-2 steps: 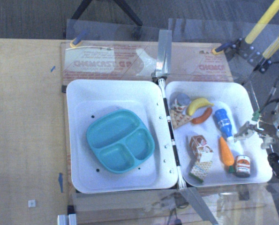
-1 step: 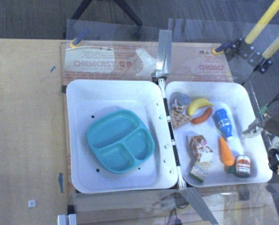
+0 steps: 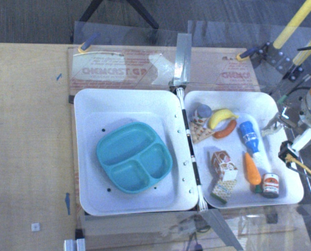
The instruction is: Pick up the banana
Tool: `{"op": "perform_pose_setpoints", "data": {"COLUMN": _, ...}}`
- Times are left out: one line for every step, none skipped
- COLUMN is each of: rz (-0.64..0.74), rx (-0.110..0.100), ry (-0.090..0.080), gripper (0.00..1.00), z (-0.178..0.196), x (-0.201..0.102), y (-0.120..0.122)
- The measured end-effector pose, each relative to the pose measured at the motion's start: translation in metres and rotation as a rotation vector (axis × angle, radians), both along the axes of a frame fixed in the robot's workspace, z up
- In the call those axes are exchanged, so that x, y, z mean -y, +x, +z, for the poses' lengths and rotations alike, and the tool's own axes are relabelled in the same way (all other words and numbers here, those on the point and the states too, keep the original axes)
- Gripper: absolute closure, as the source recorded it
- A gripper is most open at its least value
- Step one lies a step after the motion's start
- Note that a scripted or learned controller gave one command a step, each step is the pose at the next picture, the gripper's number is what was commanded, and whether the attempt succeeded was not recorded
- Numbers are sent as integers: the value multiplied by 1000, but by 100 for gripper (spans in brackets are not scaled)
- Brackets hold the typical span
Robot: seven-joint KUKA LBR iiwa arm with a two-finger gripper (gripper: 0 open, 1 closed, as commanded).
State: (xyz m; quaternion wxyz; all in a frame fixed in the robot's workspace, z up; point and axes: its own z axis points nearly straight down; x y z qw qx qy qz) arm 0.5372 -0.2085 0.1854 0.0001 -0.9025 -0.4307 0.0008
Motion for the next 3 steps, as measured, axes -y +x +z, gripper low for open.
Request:
{"op": "perform_pose_setpoints", "data": {"rz": -169, "rx": -3, "ry": 3, "gripper": 0, "z": -49, "x": -18, "y": -58}}
{"op": "perform_pose_setpoints", "data": {"rz": -396, "rx": 4, "ry": 3, "gripper": 0, "z": -72, "x": -25, "y": -57}}
{"op": "perform_pose_setpoints", "data": {"rz": -608, "rx": 2, "ry": 23, "gripper": 0, "z": -96, "x": 3, "y": -51}}
